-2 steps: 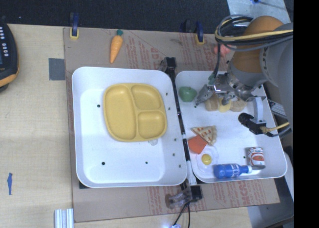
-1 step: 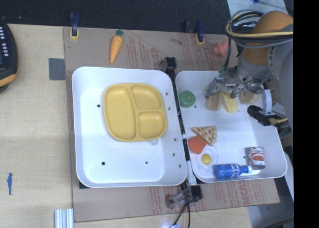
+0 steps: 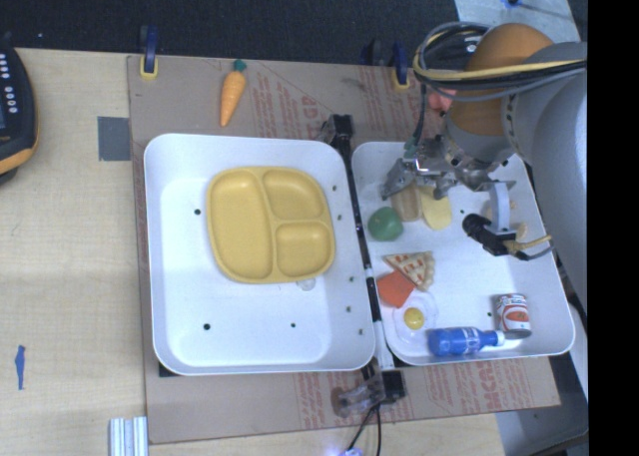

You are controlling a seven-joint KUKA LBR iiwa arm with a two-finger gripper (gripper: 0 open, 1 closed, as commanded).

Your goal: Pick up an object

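Gripper (image 3: pixel 424 180) sits low at the right bin's (image 3: pixel 539 234) far end, just above the yellow block (image 3: pixel 436 213); can't tell its state. Green ball (image 3: pixel 384 224) and tan piece (image 3: pixel 406 204) crowd the block, so it could nudge them and miss.

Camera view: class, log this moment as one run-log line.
gripper: low in right bin | over tan block, yellow block | nothing seen held

arm (image 3: pixel 544 95): grey casing | orange band (above the wrist) | yellow-and-black cables looped beside | gripper (image 3: pixel 424 173): grey metal
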